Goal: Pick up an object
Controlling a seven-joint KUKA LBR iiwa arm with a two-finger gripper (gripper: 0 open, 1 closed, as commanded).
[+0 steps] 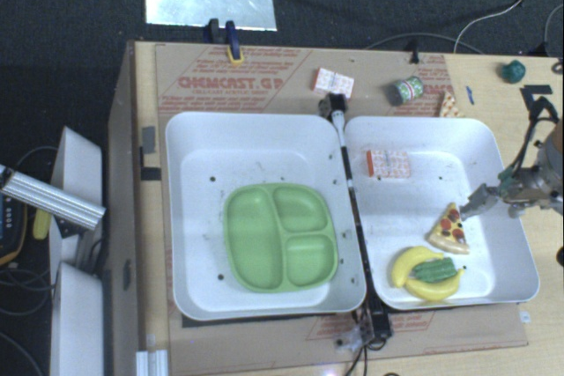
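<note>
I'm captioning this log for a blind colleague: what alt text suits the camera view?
A gripper reaches from the right into the right bin, beside a pizza slice toy; a banana topped by a green toy and a small red-white packet lie there too. The left bin holds a green divided plate.

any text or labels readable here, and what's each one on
"CHEMCAST GP", red print on the brown board under the bins; the smaller red lines around it are too blurred to read.
Small card in the right bin: red marks, unreadable.
Small packet and green can on the board: print too small to read.
</note>
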